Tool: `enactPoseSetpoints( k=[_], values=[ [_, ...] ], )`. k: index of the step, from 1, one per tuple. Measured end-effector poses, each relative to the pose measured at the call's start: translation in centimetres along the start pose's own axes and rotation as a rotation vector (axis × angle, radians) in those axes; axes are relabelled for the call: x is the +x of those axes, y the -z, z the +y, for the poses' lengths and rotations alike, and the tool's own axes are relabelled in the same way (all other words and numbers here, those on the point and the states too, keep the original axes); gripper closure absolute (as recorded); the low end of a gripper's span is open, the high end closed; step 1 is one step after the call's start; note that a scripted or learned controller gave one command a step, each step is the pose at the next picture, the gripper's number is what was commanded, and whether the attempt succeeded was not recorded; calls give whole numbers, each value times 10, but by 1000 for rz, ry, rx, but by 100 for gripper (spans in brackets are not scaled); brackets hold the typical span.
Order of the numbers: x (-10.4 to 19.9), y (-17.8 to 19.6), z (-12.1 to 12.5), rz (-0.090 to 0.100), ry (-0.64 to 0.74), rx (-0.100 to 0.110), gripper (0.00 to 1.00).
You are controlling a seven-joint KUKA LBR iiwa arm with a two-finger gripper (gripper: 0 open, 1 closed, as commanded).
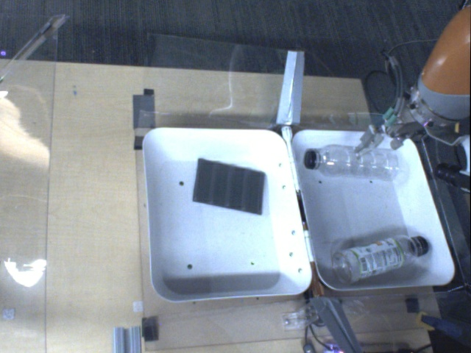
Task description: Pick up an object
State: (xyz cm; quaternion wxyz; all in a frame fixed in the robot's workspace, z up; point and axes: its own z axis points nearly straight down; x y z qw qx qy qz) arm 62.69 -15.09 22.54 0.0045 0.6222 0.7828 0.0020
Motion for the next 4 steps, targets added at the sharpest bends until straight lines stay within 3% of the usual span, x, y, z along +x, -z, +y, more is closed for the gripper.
enactPoseSetpoints(
  k=[1,2,3,4],
  values=[
    [39,28,42,1,-107,2,0],
    [54,-94,36,2,-32,0,0],
    [3,-135,45,12,9,8,0],
    [-2,-123,46,-2,7,-3,100]
  ],
)
